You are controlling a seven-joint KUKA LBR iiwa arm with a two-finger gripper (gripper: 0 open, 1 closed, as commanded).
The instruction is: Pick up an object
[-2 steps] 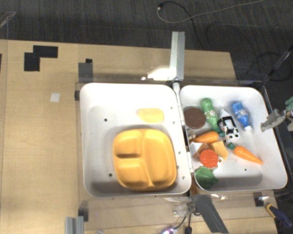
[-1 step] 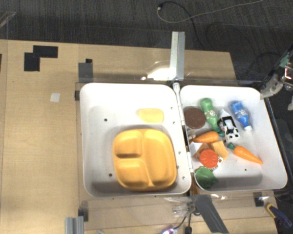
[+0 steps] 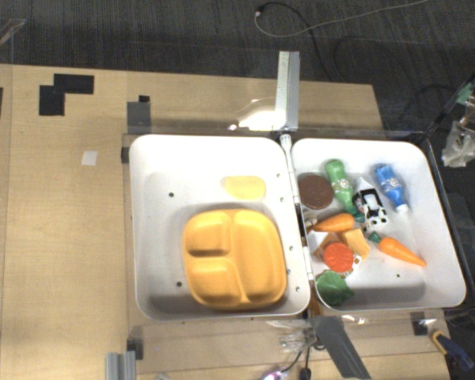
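Note:
The right bin (image 3: 439, 212) holds several small toys. A brown disc (image 3: 315, 190) lies at its left, beside a green bottle (image 3: 337, 182) and a blue bottle (image 3: 390, 185). A black-and-white toy (image 3: 370, 206) sits between them. Below lie an orange carrot (image 3: 335, 222), a second carrot (image 3: 400, 250), a red round piece (image 3: 338, 257), a small tan block (image 3: 357, 243) and a green leafy piece (image 3: 333, 288). In the left bin (image 3: 154, 212) sit a yellow divided tray (image 3: 233, 256) and a pale yellow flat piece (image 3: 244, 186).
A metal post (image 3: 288, 89) rises behind the seam between the bins. A pale mechanical fixture (image 3: 465, 137) stands at the right edge beyond the right bin. A black cable (image 3: 332, 30) runs across the dark floor behind the wooden bench (image 3: 55, 236).

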